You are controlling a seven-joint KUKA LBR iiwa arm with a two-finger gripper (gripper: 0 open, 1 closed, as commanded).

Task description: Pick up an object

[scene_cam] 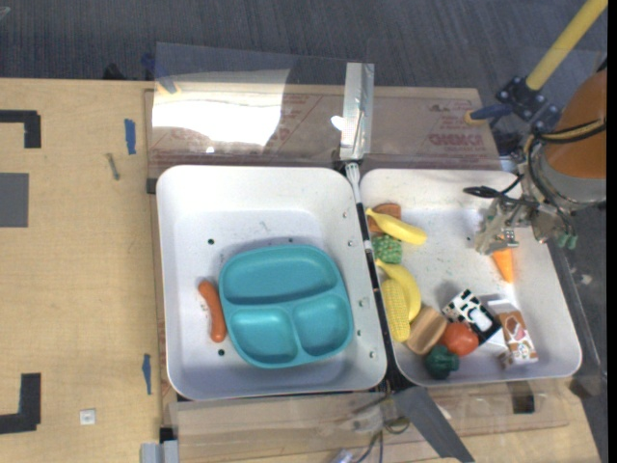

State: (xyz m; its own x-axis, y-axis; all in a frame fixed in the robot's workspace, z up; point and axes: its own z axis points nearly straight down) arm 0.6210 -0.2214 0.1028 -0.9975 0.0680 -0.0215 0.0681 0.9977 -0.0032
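The carrot (504,262), a small orange piece, sits in the right bin (439,201) near its right wall, tip pointing down. The end effector (501,231) is right above it, its fingers down around the carrot's top end; whether they are spread or pressing on it cannot be told from this angle.

Bare white floor lies to the left of the carrot and above it, up to the bin's far edge. The other toys crowd the left wall and the near side: a banana (397,227) over a small brown piece, a green cluster (388,250), a corn cob (400,292), a bread roll (426,330), a tomato (462,340), a dark green piece (442,362), a black-and-white toy (470,310) and a small carton (518,339) by the near right corner.

In the left bin (183,201) a teal divided tray (285,304) sits with a sausage (214,309) just beside its left edge; the far half of that bin is open. The wooden tabletop (67,258) stretches to the left.
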